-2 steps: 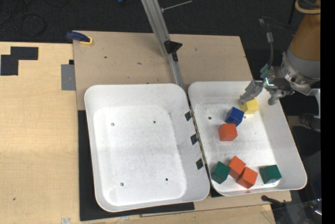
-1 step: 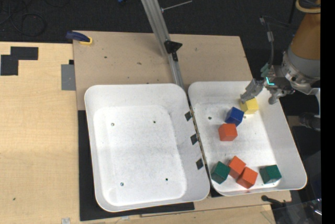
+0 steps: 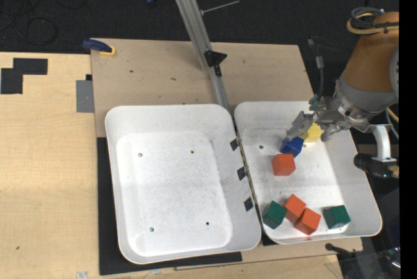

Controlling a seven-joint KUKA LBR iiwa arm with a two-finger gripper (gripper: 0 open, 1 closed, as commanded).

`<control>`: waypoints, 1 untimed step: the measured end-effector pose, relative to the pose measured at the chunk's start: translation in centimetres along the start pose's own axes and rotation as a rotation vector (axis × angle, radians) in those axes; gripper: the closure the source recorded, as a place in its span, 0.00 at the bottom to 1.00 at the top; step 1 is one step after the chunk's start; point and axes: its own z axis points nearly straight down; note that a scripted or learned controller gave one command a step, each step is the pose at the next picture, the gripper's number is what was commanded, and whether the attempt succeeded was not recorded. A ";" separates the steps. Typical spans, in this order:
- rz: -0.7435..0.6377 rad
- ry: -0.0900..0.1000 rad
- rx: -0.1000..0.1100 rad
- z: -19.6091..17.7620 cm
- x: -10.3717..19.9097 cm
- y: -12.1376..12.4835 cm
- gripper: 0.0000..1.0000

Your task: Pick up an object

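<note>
My gripper hangs over the far part of the right bin, below the grey wrist and its orange band. Its two fingers stand spread apart, open. A yellow block lies between the fingertips, on or close to the bin floor; I cannot tell whether a finger touches it. A blue block sits just left of and in front of the yellow one, near the left finger. A red block lies a little nearer the front.
Along the right bin's front edge lie two green blocks and two orange blocks. The left bin stands beside it. A slanted aluminium bar rises behind the bins.
</note>
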 end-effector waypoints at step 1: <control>0.000 0.000 0.000 4.6 0.4 -0.6 0.00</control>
